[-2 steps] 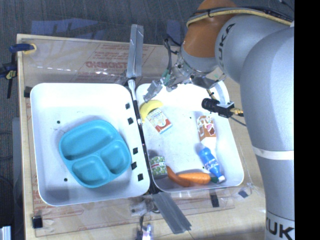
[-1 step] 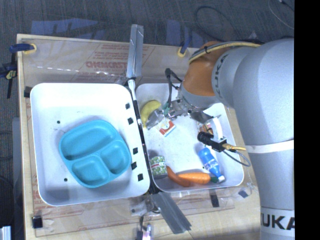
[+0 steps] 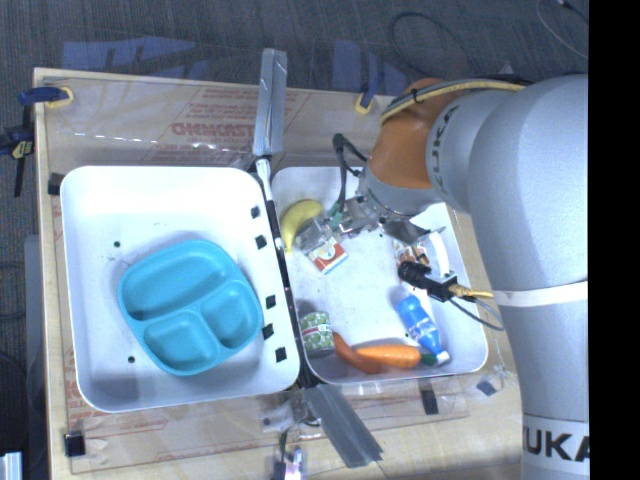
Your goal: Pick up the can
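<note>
1. Plywood bench (image 3: 120, 93) carried two white bins.
2. Small green-labelled cylindrical can (image 3: 317, 332) lay in right-hand bin (image 3: 470, 353), beside orange carrot (image 3: 385, 354).
3. Gripper (image 3: 325, 234) hovered near yellow banana (image 3: 298, 220); its opening couldn't be told.
4. Best approach: descend vertically, straddling the can.

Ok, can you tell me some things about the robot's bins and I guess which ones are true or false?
1. The blue plastic divided plate lies in the left white bin. True.
2. The small green-labelled can stands in the left bin. False: it is in the right white bin, near the divider.
3. The orange carrot lies beside the can. True.
4. The yellow banana lies on the blue plate. False: it is in the right bin's upper left corner.
5. The blue plastic bottle lies in the right bin, near the carrot. True.
</note>
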{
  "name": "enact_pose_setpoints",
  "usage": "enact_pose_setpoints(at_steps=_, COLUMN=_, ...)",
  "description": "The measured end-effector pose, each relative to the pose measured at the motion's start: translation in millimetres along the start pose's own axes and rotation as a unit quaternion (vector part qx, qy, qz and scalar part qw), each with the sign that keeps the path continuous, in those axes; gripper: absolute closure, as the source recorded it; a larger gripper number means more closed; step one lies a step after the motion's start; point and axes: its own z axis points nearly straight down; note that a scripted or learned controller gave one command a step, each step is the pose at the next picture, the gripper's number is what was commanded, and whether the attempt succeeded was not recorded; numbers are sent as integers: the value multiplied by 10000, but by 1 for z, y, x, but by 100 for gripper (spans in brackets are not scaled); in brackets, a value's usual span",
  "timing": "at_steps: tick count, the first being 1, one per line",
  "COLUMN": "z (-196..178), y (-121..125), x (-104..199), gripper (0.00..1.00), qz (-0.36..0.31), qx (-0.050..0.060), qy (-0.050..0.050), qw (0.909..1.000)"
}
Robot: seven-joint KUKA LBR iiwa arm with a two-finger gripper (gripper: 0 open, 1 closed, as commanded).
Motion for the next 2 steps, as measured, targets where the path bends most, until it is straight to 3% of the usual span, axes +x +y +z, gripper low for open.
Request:
enact_pose_setpoints(at_steps=1, z=-93, y=0, x=98, gripper=100, qz=739, qx=-18, qy=-5, qw=9973)
enact_pose_setpoints(at_steps=2, z=-92, y=-8, x=144, gripper=100, qz=576, qx=-5, qy=-6, qw=9983)
